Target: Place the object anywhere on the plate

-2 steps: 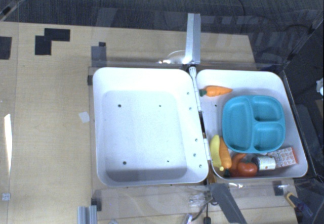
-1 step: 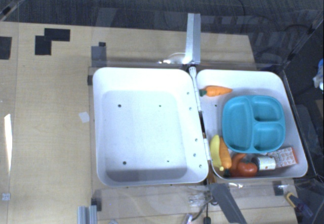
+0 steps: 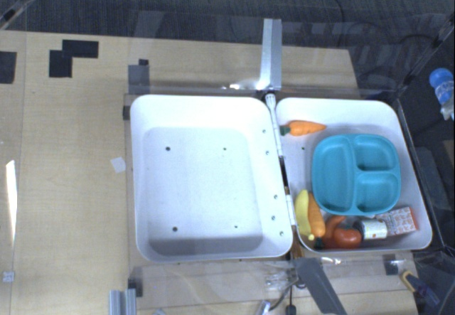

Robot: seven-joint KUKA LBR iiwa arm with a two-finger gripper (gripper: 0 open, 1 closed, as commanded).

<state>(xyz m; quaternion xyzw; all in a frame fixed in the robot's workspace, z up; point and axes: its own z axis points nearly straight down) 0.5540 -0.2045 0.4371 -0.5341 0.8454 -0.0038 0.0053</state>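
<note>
A blue plate (image 3: pixel 357 183) sat in the right bin (image 3: pixel 405 129), a carrot (image 3: pixel 304 128) just beyond it. Banana (image 3: pixel 303 211) and tomato (image 3: pixel 347 237) (near edge) lay beside it.

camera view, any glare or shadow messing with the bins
Camera view: soft grey shadow along the near inside wall of the left shallow white bin; bright glare streak on the bench's far left; the divided turquoise plastic plate is evenly lit; small items along the right bin's near edge look slightly blurred.
</note>
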